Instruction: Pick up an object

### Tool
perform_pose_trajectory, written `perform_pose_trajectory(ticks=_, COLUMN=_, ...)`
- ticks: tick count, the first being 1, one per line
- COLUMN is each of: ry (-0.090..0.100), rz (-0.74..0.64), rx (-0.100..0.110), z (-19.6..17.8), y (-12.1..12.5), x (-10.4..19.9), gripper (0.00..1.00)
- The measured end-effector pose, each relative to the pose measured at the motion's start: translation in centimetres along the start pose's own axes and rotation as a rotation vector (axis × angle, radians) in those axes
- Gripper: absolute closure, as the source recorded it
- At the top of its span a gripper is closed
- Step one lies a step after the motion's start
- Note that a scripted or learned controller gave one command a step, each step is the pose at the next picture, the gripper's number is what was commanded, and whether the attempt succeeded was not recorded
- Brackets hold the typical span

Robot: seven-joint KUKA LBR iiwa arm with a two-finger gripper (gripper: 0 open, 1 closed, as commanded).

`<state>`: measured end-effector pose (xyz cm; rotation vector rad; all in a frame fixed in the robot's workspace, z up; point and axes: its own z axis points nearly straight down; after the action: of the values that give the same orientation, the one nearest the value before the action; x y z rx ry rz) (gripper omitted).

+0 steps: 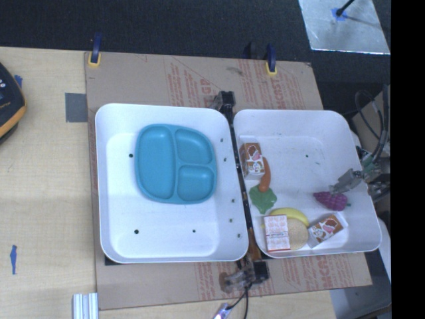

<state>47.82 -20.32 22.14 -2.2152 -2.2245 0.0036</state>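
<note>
Camera view: the task looks barely begun. The gripper (346, 180) sits low at the right edge of the frame, just inside the right rim of the right bin (299, 121), and its tip is just above and right of the purple grape bunch (331, 200). Nothing shows between the jaws, so no object is lifted yet; whether the jaws are apart or together I cannot tell, since the tip is small and blurred. What is left, as I judge it, is nearly everything: closing on a thing and raising it clear of the bin.

The grape bunch, the nearest candidate, lies on the bin floor at the right middle of the frame, close to the gripper tip; whether they touch I cannot tell.

Counting the things on the desk (46, 178): two white bins, side by side. The left bin (109, 198) carries one blue divided plate (176, 163), in its upper half. The right bin holds seven loose things, all toward its left and lower parts: one small carton (252, 159) near the upper left, one orange carrot (265, 175) just below it, one green leafy piece (263, 199) touching the carrot's lower end, one yellow banana (289, 214), one red and white box (276, 234) at the lower left, one small carton (327, 228) at the lower right, and the one grape bunch. A round pale piece (299, 234) lies between the two lower packs; what it is I cannot tell.
</note>
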Motion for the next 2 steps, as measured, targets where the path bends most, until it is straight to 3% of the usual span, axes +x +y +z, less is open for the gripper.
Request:
perform_pose_trajectory(ticks=1, ry=-0.001, rz=-0.002, rx=0.001, z=9.7, y=8.7, x=0.3, gripper=0.00)
perform_pose_trajectory(ticks=2, ry=0.000, rz=0.000, rx=-0.003, z=6.5, y=15.3, x=-0.5, gripper=0.00)
